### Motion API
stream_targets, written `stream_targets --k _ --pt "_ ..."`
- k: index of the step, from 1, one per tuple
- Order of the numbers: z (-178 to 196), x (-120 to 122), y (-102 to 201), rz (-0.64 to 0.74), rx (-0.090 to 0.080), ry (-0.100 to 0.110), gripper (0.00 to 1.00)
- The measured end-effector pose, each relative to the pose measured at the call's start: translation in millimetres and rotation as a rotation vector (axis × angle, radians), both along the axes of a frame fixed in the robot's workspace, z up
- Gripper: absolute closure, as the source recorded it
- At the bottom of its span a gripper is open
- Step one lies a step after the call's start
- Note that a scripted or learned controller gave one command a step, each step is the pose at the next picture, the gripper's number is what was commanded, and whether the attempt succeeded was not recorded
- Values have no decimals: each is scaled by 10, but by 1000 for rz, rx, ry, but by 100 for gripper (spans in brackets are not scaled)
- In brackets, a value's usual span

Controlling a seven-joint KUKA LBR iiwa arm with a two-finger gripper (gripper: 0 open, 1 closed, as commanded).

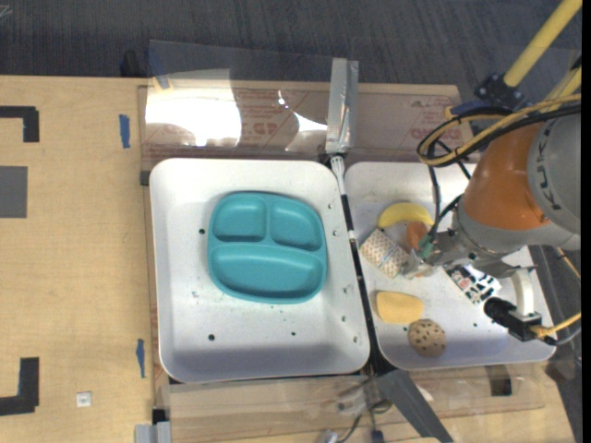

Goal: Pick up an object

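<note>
Nearest the camera, at the front of the right bin (pixel 517 353), a brown speckled ball (pixel 426 336) is seen, with a pale yellow piece (pixel 399 306) just behind it. Further back lie a patterned packet (pixel 382 252) and a yellow banana-like item (pixel 404 215), with a small orange-red object (pixel 417 233) beside them. The left bin (pixel 175 247) is occupied by a teal divided plate (pixel 268 246).

The gripper (pixel 427 258) is positioned low among the clustered items, just right of the packet. Its opening cannot be told from this view, and nothing is visibly held between its tips.

Risks judged from here: with the packet, orange-red object and banana so close together, a neighbour may be nudged rather than one item gripped, or two caught at once. The packet's flat, pliable surface may slip out on lifting. Loose yellow cables (pixel 452 137) near the wrist could snag.
</note>
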State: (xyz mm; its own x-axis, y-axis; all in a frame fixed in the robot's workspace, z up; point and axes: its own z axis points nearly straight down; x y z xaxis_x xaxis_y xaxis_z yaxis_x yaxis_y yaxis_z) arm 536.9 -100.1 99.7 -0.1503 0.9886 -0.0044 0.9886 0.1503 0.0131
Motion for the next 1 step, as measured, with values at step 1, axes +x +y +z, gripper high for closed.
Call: stream_targets --k 1 --pt "888 389 749 2 5 5 100"
